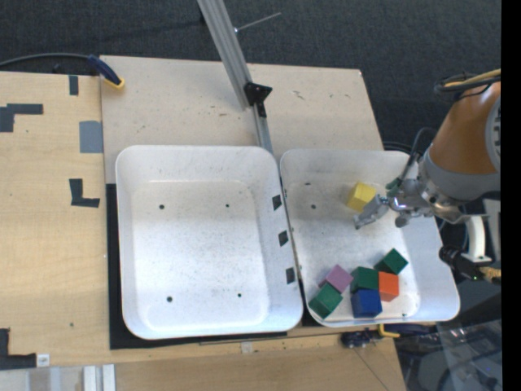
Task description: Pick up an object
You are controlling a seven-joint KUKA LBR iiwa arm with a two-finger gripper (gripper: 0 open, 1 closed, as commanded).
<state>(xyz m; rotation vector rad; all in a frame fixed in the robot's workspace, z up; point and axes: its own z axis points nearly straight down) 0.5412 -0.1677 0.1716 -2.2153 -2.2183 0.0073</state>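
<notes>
1. Reaching in from the right, your arm point(464, 145) hangs over the right bin point(326, 169), its orange band uppermost and the grey wrist angled down toward the bin's middle.
2. Your gripper point(368, 215) points left, with its tips just beside the yellow block point(362, 195); you cannot tell from this slant whether the fingers are spread, closed, or gripping it.
3. You see that yellow block as a small, matte cube in the bin's upper middle, apart from the others.
4. You find the rest clustered at the near edge: a purple block point(338, 278), two green blocks point(326, 300) point(394, 261), a darker green one point(365, 278), a blue block point(366, 301) and an orange block point(388, 285), all hard-edged cubes.
5. Both bins are shallow, white and speckled; the left bin point(195, 243) has rounded corners.
</notes>
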